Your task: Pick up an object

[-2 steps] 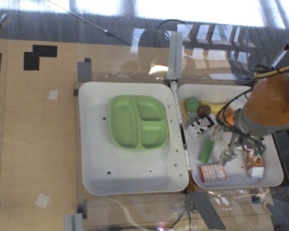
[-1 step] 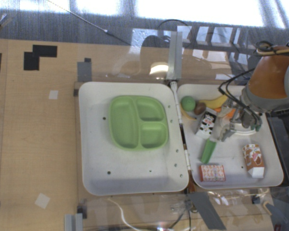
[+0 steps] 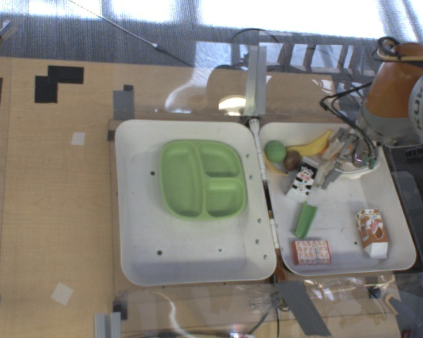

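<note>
My gripper [image 3: 327, 174] hangs over the upper part of the right bin [image 3: 402, 253], its fingers pointing down and to the left. It looks open, with nothing between the fingers. Just left of the fingertips lies a black-and-white patterned box [image 3: 304, 179]. A green ball [image 3: 275, 151], a small brown round thing [image 3: 292, 160] and a yellow banana [image 3: 311, 146] sit at the bin's top left. A green cucumber-like stick [image 3: 304, 219] lies in the middle. Along the front lie a red box [image 3: 311, 251] and an orange-and-white carton [image 3: 372, 233].
The left bin [image 3: 141, 245] holds a green divided plate [image 3: 201, 179]. A grey metal divider [image 3: 254, 83] stands between the bins at the back. The arm's orange band [image 3: 391, 90] and cables overhang the right bin's top right corner.
</note>
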Robot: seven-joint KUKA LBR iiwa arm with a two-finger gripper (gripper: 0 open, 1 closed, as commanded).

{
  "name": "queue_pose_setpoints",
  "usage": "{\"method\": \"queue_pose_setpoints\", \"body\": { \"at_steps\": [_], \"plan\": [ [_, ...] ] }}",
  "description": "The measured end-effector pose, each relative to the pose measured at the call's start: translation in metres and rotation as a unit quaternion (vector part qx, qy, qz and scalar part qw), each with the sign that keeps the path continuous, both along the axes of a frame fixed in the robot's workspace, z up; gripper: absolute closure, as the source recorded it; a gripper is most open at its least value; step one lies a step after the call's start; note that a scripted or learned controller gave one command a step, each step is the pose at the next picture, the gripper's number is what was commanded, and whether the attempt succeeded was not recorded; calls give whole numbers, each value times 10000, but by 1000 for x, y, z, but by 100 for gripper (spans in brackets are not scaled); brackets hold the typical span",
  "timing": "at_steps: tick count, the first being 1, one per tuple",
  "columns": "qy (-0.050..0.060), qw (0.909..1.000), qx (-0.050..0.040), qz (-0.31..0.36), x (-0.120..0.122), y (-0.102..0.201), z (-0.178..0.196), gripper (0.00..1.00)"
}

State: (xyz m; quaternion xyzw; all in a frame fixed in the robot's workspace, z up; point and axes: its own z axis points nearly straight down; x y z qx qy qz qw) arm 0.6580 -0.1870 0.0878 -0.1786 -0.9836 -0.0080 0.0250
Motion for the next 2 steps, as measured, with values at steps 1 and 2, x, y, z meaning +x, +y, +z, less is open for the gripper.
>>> {"method": "queue_pose_setpoints", "body": {
  "at_steps": [1,2],
  "plan": [
    [-278,9992,-125,-246,-72,7,2,0],
    [-301,9985,-139,-439,-124,-18,2,0]
  ]
}}
